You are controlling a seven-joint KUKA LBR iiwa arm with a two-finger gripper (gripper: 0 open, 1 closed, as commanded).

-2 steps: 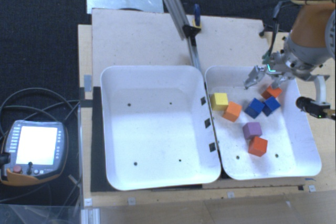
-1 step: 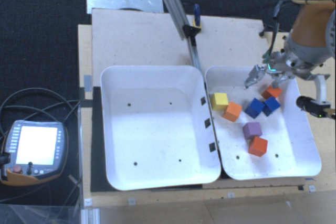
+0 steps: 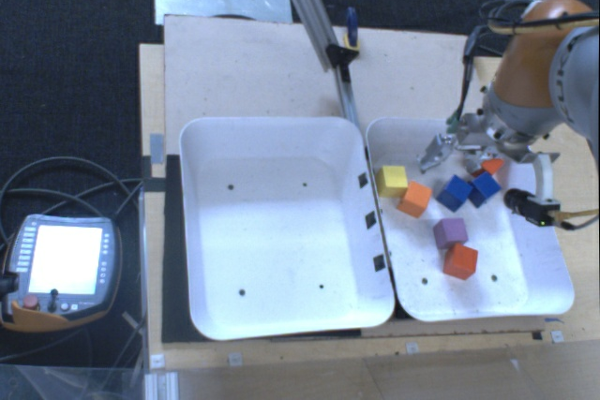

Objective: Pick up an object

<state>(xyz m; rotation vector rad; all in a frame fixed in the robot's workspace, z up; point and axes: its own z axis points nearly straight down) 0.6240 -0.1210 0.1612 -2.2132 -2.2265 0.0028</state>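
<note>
I see the bench (image 3: 253, 70) carrying two white bins. The left bin (image 3: 216, 201) is the bigger one. The right bin (image 3: 525, 286) holds all the blocks. The arm (image 3: 544, 61) comes in over the right bin's far right corner. The gripper (image 3: 450, 148) hangs above the far edge of this bin, approx. in the middle; I cannot tell its state, bc the view is too small there. Blocks: yellow block (image 3: 393, 179) is near the left wall, orange block (image 3: 414, 199) touching it. Two blue blocks (image 3: 470, 190) sit side by side in the centre, just below the gripper. Purple block (image 3: 450, 231) and red block (image 3: 460, 261) are closer to the near edge, touching each other.
</note>
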